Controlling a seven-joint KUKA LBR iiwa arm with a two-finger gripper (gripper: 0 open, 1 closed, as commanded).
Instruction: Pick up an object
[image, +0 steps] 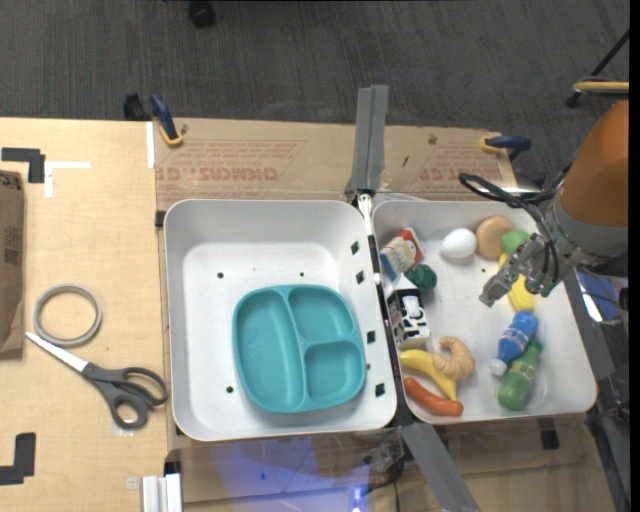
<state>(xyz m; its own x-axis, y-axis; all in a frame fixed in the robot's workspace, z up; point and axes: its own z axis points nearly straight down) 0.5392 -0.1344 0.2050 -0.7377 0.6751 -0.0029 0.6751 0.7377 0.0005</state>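
Observation:
The right bin (572, 395) holds several small objects: a white egg (458, 243), a tan ball (491, 235), a green piece (515, 241), a yellow piece (522, 297), a blue bottle (515, 338), a green bottle (518, 381), a banana (426, 364), a tan shrimp shape (459, 354), a red sausage (432, 398) and a black-and-white carton (408, 316). My gripper (516, 281) hangs over the bin's right part, open, just above the yellow piece. Nothing sits between its fingers. The arm hides part of the bin's right wall.
The left bin (190, 300) carries a teal divided plate (300, 348). Left of the bins, scissors (112, 382), a tape roll (67, 313) and a brown bag (10, 262) lie on the bench. A dark green item (424, 278) and a red-white packet (402, 250) lie by the divider.

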